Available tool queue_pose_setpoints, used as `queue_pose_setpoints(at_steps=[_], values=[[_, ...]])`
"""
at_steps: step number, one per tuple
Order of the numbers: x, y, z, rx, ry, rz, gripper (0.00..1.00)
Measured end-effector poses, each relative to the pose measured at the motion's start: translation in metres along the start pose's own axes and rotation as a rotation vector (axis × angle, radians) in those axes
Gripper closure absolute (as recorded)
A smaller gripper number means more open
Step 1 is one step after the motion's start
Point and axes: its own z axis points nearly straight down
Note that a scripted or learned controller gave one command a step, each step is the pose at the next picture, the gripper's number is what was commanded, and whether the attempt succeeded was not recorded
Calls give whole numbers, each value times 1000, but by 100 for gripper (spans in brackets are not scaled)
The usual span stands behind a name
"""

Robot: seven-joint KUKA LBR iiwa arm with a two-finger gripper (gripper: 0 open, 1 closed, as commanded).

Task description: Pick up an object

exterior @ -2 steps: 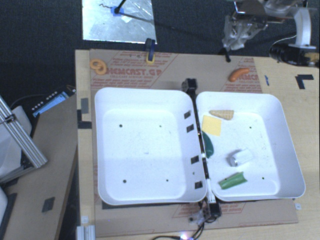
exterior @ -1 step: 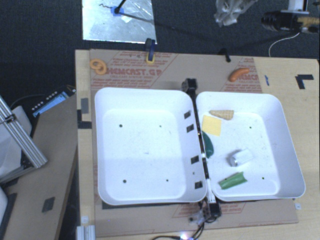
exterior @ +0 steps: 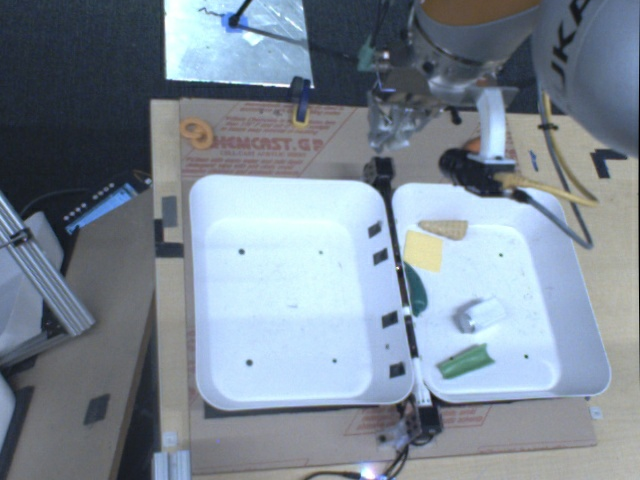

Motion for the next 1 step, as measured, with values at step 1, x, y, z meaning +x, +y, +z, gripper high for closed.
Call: queue_pose_setpoints(at_steps=[1], values=[[72, -49, -49, -17, 4, -4, 100]])
